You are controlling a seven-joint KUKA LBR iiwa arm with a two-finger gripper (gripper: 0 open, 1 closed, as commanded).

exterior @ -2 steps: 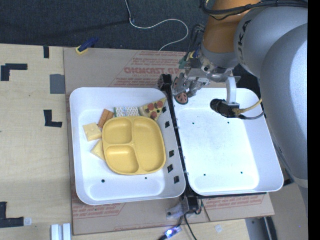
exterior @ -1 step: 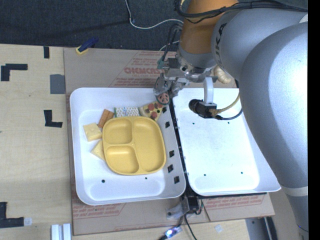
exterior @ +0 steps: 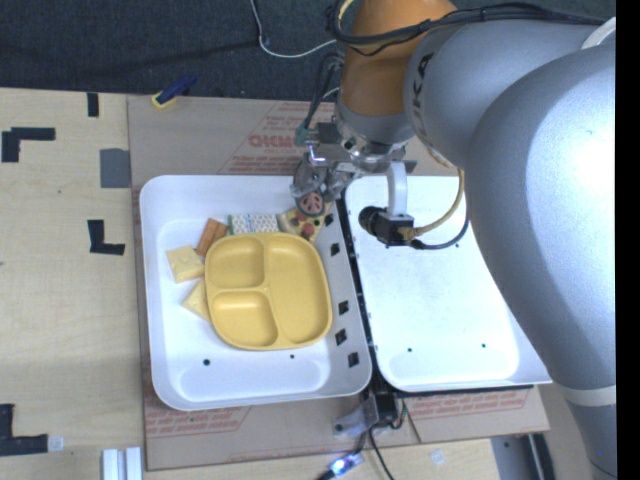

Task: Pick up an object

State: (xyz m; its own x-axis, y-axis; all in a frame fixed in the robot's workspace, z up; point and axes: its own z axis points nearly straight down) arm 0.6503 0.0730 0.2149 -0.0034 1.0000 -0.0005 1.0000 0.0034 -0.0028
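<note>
Camera view has me reaching in from the right, my grey arm (exterior: 520,168) filling that side and the orange band (exterior: 385,43) sitting just above my wrist; my gripper (exterior: 312,196) hangs low over the far right corner of the left bin (exterior: 170,368), close against the divider between the two bins; whether my fingers are spread or closed I cannot tell, as the wrist hardware and cabling cover them.

Directly under and just in front of my gripper lies a small cluster of objects (exterior: 310,218), too small to name, with a round pinkish face showing among them; I see nothing clamped between my fingers.

Just below my gripper, toward the near side, lies the yellow divided plate (exterior: 268,290); its long axis runs slantwise from the far left toward the near right, with one long compartment toward me and two smaller ones on the side away.

Left of my gripper, tucked against the plate's far edge, sit a speckled pale block (exterior: 252,224), an orange-brown stick (exterior: 210,235) tilted on a diagonal, and pale yellow cracker-like squares (exterior: 184,263), some partly under the plate's rim.

The right bin (exterior: 450,348) lies beneath my forearm.
</note>
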